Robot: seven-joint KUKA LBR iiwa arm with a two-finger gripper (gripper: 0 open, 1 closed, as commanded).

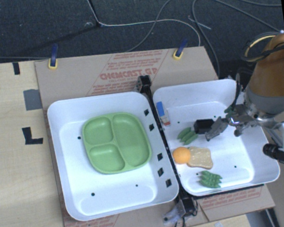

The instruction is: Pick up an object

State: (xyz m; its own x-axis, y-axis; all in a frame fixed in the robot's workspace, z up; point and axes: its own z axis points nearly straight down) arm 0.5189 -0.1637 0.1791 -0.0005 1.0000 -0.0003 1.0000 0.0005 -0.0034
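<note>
Camera view. The claw (pixel 210 128) hangs low over the right bin (pixel 254 165), reaching in from the right; its dark tips lie near a green pod (pixel 187 135), but you cannot tell how far it is open, and nothing shows as held in it. Candidate objects sit in the right bin: the green pod, an orange ball (pixel 181 155) touching a beige bread slice (pixel 199 157), a second green pod (pixel 210 180) near the front wall, and a small blue and red item (pixel 162 114) by the divider. The left bin (pixel 68 147) holds a green divided plate (pixel 117 142). For a sound grasp, close across the nearest pod's short width. Its long axis runs diagonally, lower-left to upper-right.
</note>
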